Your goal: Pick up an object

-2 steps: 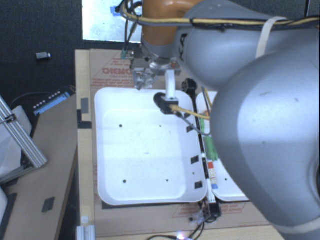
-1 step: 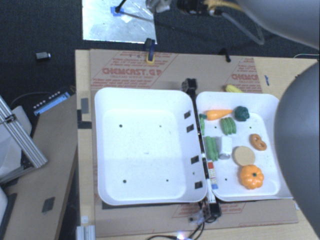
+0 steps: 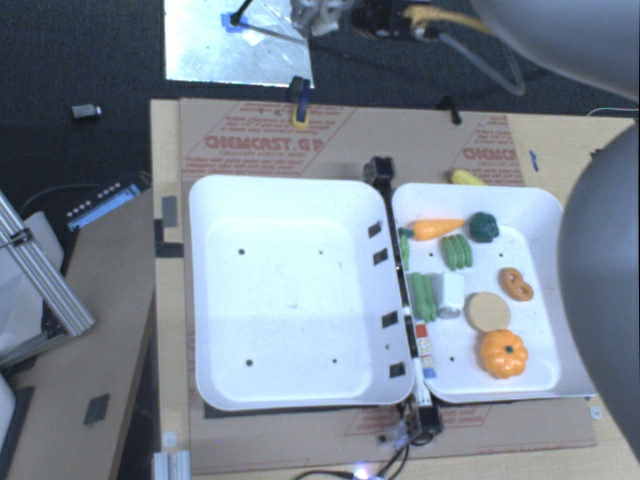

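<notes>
The right white bin (image 3: 545,230) holds several toy foods: an orange carrot (image 3: 437,229), a dark green broccoli (image 3: 483,227), a light green ridged vegetable (image 3: 457,251), a green pod (image 3: 424,294), a small white block (image 3: 453,290), a brown pretzel (image 3: 516,284), a tan round disc (image 3: 488,312) and an orange pumpkin (image 3: 502,353). A yellow banana (image 3: 466,178) lies at that bin's far rim. My gripper (image 3: 320,8) hangs high at the top of the view, far beyond both bins and over the floor. Nothing is seen in it.
The left white bin (image 3: 290,288) lies beside the right one on a cardboard sheet (image 3: 260,138). A blue and yellow clamp (image 3: 299,101) sits at the cardboard's far edge. The arm's grey body (image 3: 600,288) covers the right side. A metal frame (image 3: 40,278) stands at left.
</notes>
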